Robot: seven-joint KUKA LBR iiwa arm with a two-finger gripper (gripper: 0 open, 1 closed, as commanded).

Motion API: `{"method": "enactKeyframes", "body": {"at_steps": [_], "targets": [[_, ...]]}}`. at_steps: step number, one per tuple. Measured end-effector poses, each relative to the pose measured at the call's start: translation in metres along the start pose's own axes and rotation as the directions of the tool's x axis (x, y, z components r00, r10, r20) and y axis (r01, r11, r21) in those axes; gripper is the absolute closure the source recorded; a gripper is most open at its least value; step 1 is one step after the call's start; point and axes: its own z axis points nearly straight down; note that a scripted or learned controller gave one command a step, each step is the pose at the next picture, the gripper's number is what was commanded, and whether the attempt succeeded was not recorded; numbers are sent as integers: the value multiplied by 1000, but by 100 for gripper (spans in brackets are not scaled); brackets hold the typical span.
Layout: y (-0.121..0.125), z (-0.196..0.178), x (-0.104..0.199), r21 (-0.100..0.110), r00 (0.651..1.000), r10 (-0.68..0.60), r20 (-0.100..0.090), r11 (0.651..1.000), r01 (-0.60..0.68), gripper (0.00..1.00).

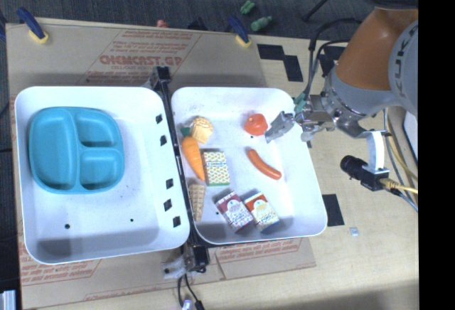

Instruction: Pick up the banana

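Well left of gripper, by carrot: yellowish piece, maybe banana.

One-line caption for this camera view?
Gripper hovers over right bin of toy food; blue tray in left bin.

The arm is a rounded grey shell with a broad orange band above the wrist. Black cables loop beside it. The gripper is dull grey metal with small teal marks near its base.
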Motion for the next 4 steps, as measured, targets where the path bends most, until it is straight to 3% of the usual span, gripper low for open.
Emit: {"method": "enactKeyframes", "body": {"at_steps": [1, 2, 3, 4], "targets": [[-32, 101, 70, 0, 871, -491, -1, 871, 491, 0], [-7, 158, 75, 1, 703, -711, 15, 703, 711, 0], [18, 62, 151, -4, 667, -745, 5, 667, 745, 0], [-29, 64, 241, 1, 407, -914, 1, 407, 914, 0]]}}
